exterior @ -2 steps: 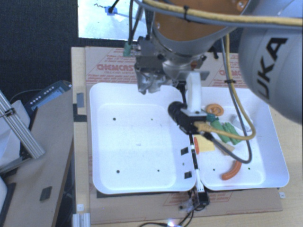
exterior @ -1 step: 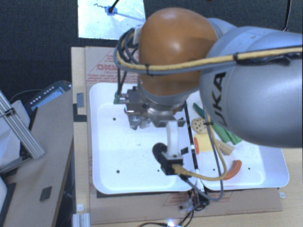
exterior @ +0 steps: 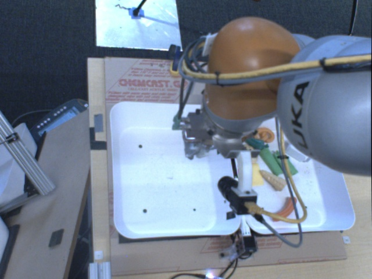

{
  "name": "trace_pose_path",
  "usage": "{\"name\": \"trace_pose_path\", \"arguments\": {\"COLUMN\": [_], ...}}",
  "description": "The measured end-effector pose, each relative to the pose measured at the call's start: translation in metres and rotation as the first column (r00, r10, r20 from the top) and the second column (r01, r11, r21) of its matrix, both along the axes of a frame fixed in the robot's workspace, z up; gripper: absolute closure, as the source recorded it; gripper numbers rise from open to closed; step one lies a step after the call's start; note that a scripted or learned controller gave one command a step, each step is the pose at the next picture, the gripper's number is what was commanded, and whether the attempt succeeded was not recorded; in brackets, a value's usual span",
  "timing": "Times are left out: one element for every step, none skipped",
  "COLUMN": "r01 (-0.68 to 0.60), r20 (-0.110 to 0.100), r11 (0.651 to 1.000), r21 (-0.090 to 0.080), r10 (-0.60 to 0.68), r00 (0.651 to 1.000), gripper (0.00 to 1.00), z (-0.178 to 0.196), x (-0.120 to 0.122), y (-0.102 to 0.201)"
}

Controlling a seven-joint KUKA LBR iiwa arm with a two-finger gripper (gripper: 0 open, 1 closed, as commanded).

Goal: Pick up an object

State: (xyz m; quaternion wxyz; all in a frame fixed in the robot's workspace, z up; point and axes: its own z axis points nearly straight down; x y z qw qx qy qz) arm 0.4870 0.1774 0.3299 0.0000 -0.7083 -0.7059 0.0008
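Above the right-hand part of the left bin (exterior: 151, 179) hangs the hand (exterior: 196, 141); whether it is set wide or narrow cannot be told from this angle. To the right of the left bin, inside the right bin (exterior: 344, 209), lie a green piece (exterior: 270, 156), a tan wedge (exterior: 272, 180), an orange curved piece (exterior: 285, 208) and an orange round piece (exterior: 265, 135).

- The brown paper-faced sheet (exterior: 142, 81) beneath the bins carries red print reading "CHEMCAST"; the smaller lines under it are too fine to read.
- The grey arm link (exterior: 325, 97) shows the black letters "UKA".
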Motion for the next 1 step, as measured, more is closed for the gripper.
{"name": "trace_pose_path", "arguments": {"r01": [-0.013], "r20": [0.017], "r11": [1.000], "r21": [0.010], "r10": [0.013], "r00": [1.000], "gripper": [1.00], "z": [0.1313], "x": [0.0000], "y": [0.0602]}}
